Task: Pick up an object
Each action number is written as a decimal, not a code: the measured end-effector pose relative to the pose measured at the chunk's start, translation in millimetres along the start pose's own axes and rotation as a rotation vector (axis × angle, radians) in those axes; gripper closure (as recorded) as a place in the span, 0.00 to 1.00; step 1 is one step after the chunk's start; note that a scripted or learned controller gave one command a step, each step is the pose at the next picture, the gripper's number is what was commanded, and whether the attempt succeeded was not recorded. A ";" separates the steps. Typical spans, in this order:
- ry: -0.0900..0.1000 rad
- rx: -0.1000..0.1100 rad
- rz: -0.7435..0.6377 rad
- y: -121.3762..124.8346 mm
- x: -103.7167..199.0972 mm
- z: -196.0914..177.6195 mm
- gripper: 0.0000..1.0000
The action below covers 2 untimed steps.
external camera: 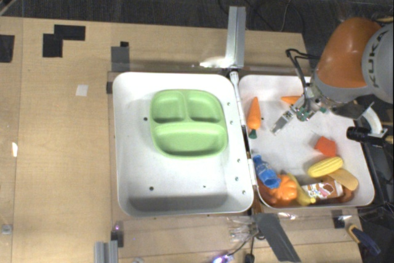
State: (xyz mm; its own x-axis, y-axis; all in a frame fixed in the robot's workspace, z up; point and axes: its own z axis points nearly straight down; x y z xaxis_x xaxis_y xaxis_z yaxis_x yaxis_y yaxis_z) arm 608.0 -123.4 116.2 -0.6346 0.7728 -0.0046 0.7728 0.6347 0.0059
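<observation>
The right bin [294,148] holds several toys. A carrot [253,114] lies along its left wall. A small orange piece [289,100] sits near the back, partly behind the arm. An orange-red block [326,146] and a yellow corn-like piece [325,165] lie at the right. Along the front wall are a blue item [266,172], an orange pumpkin-like toy [282,190] and a brown bottle [324,190]. My gripper [282,122] hangs over the bin's middle back, between the carrot and the block, with bare white floor under its tip.
The left bin [126,151] bears a green divided plate [188,122]. A metal post [236,37] stands behind the wall between the bins. Cables run over the right bin's back right, by the arm's orange band [345,55].
</observation>
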 end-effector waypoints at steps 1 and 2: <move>-0.004 -0.001 0.272 31.0 6.7 20.7 0.00; 0.023 0.022 0.528 54.5 -25.1 29.4 0.00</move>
State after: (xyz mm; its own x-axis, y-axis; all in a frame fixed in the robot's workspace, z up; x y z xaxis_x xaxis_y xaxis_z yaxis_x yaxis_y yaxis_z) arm 666.3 -108.2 87.2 -0.1586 0.9872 0.0158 0.9871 0.1589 -0.0193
